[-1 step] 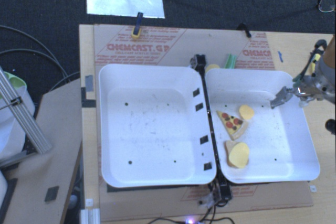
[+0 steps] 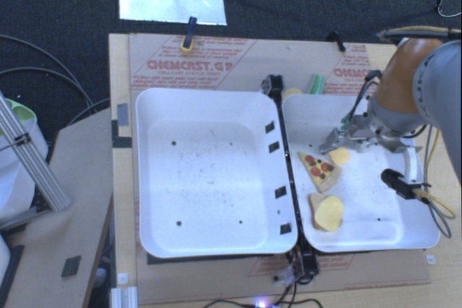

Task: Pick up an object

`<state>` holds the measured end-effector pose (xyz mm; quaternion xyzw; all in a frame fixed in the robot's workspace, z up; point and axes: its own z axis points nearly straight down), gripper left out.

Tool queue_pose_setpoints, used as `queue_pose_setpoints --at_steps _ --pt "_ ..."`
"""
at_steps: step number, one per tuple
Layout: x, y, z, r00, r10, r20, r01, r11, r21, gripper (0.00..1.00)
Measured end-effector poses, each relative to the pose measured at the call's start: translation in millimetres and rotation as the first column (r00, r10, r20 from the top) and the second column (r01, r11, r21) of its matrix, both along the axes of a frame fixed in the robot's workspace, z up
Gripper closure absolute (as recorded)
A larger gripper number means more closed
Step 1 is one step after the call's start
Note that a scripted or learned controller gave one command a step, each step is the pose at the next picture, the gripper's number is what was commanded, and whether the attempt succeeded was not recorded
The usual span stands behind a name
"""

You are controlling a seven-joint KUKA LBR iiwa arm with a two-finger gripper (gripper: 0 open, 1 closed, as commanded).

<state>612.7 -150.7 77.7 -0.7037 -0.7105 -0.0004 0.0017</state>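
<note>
- The desk point(image 2: 216, 61) carries two shallow white bins side by side, so a thing lifted from one can be set down in the other without a long reach.
- The left bin point(image 2: 206, 169) has only specks and small dark marks on its floor; I judge it to be the receiving side.
- The right bin point(image 2: 375, 227) holds all the loose things, which is why the arm is working over it.
- The arm point(image 2: 422, 86) (grey, with its orange band showing above the wrist) comes in from the right and bends down over the right bin's far half.
- The jaws point(image 2: 338, 143) hang low over the bin floor, just beside or touching a small pale yellow piece point(image 2: 339, 155); whether they stand wide or narrow I cannot tell, since the metal parts blur together there.
- The toy pizza slice point(image 2: 320, 169) lies flat near the bin's left wall, just in front of the jaws, its point aimed at the far side.
- The yellow toy food piece point(image 2: 328, 213) lies nearer the front edge, apart from the slice.
- My judgement: the pale yellow piece is the likely target, and no grasp is yet shown.
</note>
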Motion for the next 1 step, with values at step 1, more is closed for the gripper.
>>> queue_pose_setpoints --at_steps 1 --pt "-60.4 44.3 6.9 1.000 -0.008 -0.001 0.008 1.000 -0.002 0.00"
